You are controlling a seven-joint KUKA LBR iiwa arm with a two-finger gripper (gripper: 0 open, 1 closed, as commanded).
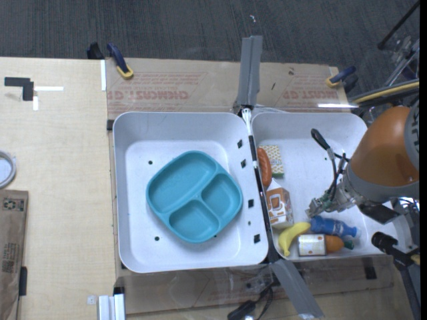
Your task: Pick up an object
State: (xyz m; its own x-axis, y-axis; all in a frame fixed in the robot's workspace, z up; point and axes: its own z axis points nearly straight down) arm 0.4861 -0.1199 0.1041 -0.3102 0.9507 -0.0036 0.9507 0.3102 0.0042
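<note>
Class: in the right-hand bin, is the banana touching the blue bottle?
Cannot tell. In the camera view the banana tip and blue bottle end meet closely, with no plain gap or contact.

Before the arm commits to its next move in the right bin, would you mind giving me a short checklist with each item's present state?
1. Gripper is over the right bin: ok.
2. A target lies close: the blue bottle sits just below the gripper: ok.
3. Something is held between the fingers: cannot tell.
4. Room around the target: banana and white box crowd it: not ok.
5. Blue divided plate in the left bin is out of the way: ok.
</note>
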